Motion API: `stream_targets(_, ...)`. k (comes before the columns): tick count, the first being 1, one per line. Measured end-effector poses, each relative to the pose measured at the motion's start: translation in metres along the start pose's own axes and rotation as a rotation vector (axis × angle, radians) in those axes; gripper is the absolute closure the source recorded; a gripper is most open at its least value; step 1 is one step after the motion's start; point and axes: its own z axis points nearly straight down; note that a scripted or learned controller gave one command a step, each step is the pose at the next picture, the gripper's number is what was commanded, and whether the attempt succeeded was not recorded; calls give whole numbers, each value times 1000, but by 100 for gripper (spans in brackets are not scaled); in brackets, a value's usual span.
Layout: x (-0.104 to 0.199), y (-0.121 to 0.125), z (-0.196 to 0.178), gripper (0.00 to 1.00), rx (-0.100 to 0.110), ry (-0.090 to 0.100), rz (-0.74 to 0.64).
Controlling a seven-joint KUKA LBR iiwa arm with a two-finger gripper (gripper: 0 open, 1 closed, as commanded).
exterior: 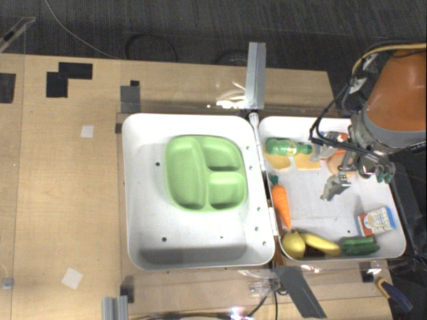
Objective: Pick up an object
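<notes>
Two white bins side by side on the wooden bench point(60, 199). Left bin point(143, 239) holds a green divided plate point(203, 172), lying flat near the middle. Arm point(397, 95) comes in from the right and hangs over the right bin point(303, 209). Gripper point(331, 187) is low over the bin's bare middle, nothing between its fingers; can't tell how far apart they sit from here. Pickable stuff is all in the right bin: carrot point(281, 205) along the left wall, banana point(319, 243) at the front wall, lemon point(293, 245) touching its left end, dark green vegetable point(359, 246) at its right end, small carton point(375, 221) near the front right corner, green-and-yellow bottle point(288, 147) lying at the back.
</notes>
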Motion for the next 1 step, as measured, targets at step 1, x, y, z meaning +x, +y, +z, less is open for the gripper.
stream_targets(1, 11, -36, 126, 0, 0, -1, -78)
